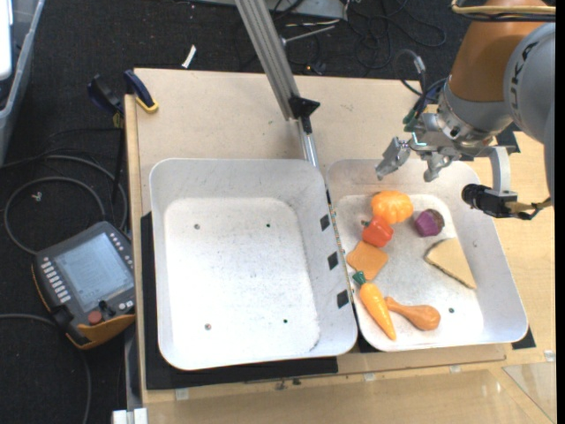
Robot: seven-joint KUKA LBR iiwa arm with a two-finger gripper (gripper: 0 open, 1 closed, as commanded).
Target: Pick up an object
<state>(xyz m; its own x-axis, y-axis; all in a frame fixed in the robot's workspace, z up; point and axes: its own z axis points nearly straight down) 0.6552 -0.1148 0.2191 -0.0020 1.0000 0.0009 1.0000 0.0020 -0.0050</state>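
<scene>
Our gripper (412, 160) hangs spread wide and empty above the far rim of the right bin (494, 312). The nearest toy, an orange pepper (391, 206), lies just below; we should centre over it before descending.

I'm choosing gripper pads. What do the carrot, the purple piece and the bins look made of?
Carrot: likely moulded plastic, smooth with uniform orange colour and a green tip. Purple piece: probably plastic too, with a slight sheen. Right bin and left bin: seemingly thin formed plastic, matte white, scuffed and speckled, with rounded corners.
</scene>
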